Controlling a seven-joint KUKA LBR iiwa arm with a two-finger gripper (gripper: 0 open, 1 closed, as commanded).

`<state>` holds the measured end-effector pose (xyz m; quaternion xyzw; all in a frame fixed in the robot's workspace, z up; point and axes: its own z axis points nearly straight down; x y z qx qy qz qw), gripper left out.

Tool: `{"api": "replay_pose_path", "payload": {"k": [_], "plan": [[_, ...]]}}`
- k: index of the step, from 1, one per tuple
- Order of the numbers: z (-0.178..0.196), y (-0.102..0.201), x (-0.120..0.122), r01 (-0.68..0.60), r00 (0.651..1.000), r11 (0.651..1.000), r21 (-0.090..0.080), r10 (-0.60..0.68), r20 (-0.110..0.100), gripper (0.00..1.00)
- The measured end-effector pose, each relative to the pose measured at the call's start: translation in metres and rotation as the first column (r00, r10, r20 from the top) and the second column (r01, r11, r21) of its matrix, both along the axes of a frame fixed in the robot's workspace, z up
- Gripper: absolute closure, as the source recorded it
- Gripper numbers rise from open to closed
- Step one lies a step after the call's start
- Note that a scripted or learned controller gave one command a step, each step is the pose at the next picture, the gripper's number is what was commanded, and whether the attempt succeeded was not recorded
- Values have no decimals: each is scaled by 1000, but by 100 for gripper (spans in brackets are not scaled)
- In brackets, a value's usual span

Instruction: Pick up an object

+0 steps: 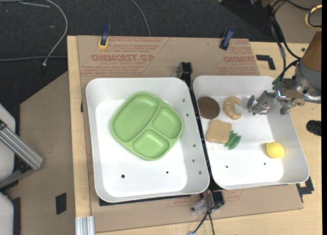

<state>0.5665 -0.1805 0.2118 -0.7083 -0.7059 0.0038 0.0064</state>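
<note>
1. I am taking the pale bread roll (pixel 233 108) as my target: it sits just to the left of the gripper (pixel 261 105), the closest thing to the fingertips, not touching them.
2. I judge it light and soft, likely a foam or plastic play-food piece, rounded, so it may roll or squirt out under a pinch. I would close across its middle, at its widest part.
3. The gripper hangs low over the upper part of the right bin (pixel 291 126), with nothing between its fingers; whether they stand apart or together I cannot tell from this angle.
4. Beyond the roll, farther left of the hand, lies a flat brown disc (pixel 208 107); below and left are a tan toast slice (pixel 218 131) and a small green piece (pixel 233 140) touching it.
5. A yellow lemon-like ball (pixel 275 150) rests below the hand, well apart.
6. Far left, the other bin (pixel 102 126) holds a green divided plate (pixel 147 125).
</note>
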Motion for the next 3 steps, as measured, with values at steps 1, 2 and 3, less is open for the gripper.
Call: {"api": "replay_pose_path", "payload": {"k": [1, 2, 3], "plan": [[8, 0, 3, -4, 1000, 1000, -3, 4, 14, 0], [-37, -5, 5, -3, 1000, 1000, -2, 3, 10, 0], [-94, 2, 8, -3, 1000, 1000, -2, 4, 13, 0]]}}
